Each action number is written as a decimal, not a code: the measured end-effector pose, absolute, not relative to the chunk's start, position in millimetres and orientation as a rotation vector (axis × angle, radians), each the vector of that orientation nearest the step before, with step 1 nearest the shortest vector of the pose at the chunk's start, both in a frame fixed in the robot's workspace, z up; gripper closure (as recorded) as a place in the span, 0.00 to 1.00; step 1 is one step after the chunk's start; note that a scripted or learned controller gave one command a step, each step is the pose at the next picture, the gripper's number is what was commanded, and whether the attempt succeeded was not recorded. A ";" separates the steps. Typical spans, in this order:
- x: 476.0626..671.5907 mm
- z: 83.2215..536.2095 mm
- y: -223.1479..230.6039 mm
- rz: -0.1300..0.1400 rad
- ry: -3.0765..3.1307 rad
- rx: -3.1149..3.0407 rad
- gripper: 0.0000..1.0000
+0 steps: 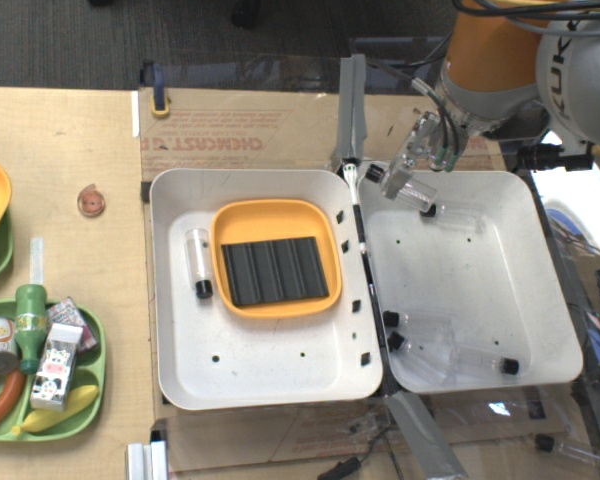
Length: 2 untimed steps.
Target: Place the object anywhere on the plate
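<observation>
The arm (570, 48) has a rounded grey casing with part of dark "KUKA" lettering and a broad glossy orange band (500, 28). Thin cables loop above it. The tool (417, 173) is small, metallic, silvery-grey.

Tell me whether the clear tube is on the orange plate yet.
Not yet. The gripper holds a clear tube above the right bin, off the orange plate.

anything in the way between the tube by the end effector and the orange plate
only the rims of the two bins, which meet between the tube and the plate. a dark ribbed slab covers the plate's middle, leaving its edges bare
</observation>
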<state>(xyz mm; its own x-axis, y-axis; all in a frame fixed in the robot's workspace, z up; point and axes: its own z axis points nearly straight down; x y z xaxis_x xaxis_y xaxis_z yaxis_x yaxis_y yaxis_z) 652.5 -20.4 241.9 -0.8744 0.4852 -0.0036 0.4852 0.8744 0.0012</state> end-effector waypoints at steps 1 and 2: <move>644.5 191.6 -32.7 0.001 3.096 0.526 1.00; 651.6 192.5 -25.0 0.001 3.110 0.410 1.00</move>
